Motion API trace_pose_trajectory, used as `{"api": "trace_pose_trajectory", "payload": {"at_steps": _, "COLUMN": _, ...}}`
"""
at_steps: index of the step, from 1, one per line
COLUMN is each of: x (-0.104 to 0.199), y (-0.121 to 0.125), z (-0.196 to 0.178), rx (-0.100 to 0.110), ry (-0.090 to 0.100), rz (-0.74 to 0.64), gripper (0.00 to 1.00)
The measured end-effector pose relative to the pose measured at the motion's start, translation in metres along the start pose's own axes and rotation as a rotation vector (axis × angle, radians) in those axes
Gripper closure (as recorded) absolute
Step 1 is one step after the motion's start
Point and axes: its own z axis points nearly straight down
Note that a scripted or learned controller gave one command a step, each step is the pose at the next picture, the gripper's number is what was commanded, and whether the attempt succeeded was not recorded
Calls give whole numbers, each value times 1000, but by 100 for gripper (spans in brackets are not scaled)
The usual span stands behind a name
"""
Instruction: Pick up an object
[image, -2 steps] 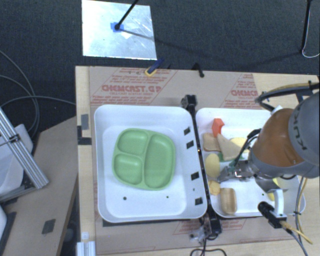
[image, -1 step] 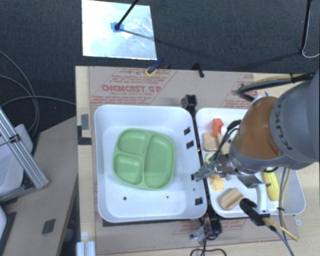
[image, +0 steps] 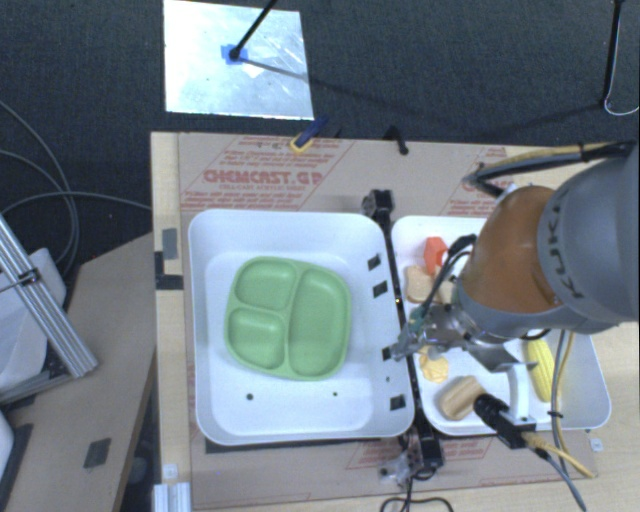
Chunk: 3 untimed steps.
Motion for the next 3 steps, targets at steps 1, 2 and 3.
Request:
{"api": "trace_pose_trajectory", "payload": {"at_steps": 1, "x": 56, "y": 19, "z": -112, "rx": -19, "ry": -33, "rz": 13, "gripper": 100}}
{"api": "trace_pose_trajectory", "payload": {"at_steps": 2, "x": -10, "y": -3, "z": -107, "rx": -9, "ry": -35, "rz": 28, "gripper": 100}}
{"api": "trace_pose_trajectory", "payload": {"at_steps": 3, "x": 36, "y": -2, "z": -58, "rx": -5, "ry": -33, "rz": 18, "gripper": 100}}
